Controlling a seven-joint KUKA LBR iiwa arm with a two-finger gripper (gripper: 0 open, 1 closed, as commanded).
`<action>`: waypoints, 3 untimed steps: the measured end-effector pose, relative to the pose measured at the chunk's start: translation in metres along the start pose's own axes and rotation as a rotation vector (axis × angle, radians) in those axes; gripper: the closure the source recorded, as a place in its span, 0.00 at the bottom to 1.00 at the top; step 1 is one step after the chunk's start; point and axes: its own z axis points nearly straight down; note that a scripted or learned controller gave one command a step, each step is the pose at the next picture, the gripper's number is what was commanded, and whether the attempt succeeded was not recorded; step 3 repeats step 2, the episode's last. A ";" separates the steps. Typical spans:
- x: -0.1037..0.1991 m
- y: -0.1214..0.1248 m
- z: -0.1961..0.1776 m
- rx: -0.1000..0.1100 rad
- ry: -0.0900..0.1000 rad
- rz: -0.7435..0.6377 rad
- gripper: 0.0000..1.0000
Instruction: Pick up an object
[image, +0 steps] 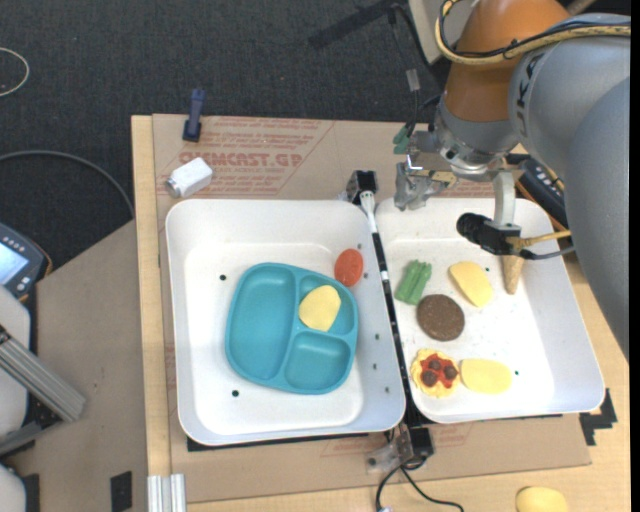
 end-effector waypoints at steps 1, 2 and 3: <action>-0.162 -0.003 0.033 0.003 -0.006 0.013 1.00; -0.151 0.000 0.020 -0.003 -0.002 0.000 1.00; -0.151 0.000 0.020 -0.003 -0.002 0.000 1.00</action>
